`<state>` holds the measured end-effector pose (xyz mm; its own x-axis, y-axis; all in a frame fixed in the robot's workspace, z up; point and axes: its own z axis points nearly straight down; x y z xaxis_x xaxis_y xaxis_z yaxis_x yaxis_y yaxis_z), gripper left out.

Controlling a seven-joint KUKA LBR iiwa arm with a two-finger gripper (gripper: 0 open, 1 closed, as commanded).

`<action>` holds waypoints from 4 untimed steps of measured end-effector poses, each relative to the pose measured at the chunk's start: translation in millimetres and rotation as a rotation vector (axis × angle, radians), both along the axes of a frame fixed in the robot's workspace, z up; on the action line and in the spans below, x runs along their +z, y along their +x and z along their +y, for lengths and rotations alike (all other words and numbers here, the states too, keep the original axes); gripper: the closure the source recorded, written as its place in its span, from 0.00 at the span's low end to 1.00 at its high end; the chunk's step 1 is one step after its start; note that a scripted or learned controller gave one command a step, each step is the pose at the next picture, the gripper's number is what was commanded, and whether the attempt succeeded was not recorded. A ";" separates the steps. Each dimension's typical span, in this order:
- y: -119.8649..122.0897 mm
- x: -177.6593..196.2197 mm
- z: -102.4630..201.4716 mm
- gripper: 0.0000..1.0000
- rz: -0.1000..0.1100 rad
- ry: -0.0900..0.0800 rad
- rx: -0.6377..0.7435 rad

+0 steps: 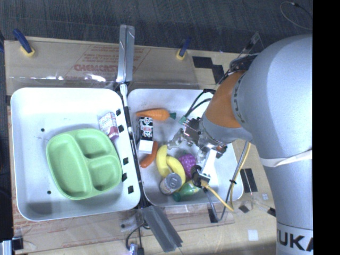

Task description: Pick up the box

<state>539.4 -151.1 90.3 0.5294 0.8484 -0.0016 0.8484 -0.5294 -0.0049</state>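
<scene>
A small black-and-white cow-patterned box point(146, 127) stands in the right bin point(159, 95), close to its left wall. A second small box, pink and white point(109, 124), lies in the left bin point(32, 102) by the divider. My gripper point(187, 155) hangs low over the middle of the right bin, above the purple grapes point(186, 161) and the banana point(169, 162), to the right of the cow-patterned box and apart from it. It looks open, with no box between the fingers.
A green divided plate point(84, 162) fills much of the left bin. The right bin also holds a carrot point(153, 113), a can point(171, 184), a green item point(186, 192) and an orange piece point(149, 156). A yellow cable point(226, 202) trails from the wrist.
</scene>
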 end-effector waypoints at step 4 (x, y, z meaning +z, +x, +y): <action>-3.7 170.4 -18.8 1.00 0.005 0.002 -0.187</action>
